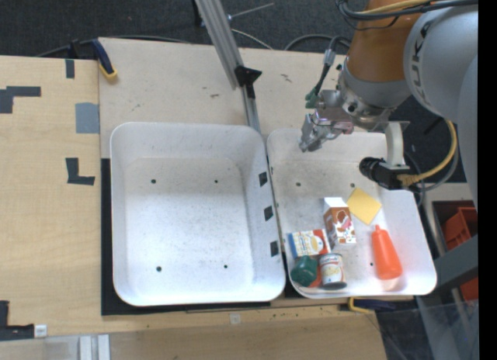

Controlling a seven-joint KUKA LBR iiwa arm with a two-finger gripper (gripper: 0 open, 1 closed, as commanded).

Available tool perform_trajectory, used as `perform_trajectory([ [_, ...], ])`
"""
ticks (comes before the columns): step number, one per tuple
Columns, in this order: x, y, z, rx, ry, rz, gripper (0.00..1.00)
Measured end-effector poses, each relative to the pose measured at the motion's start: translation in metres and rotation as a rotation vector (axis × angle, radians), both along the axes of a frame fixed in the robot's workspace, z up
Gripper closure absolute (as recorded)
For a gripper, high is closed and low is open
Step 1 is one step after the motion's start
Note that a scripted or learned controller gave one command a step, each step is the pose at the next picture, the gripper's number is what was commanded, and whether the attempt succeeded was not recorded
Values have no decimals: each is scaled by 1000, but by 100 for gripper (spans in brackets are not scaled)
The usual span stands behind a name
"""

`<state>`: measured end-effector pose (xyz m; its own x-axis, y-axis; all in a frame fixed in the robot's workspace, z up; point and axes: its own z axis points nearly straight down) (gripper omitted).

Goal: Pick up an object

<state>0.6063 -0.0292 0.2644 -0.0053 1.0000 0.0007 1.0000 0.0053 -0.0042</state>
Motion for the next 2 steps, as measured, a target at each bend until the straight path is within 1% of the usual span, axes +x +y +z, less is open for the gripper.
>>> perform_trajectory([
  [2,-31,103,-42,0,1,1,100],
])
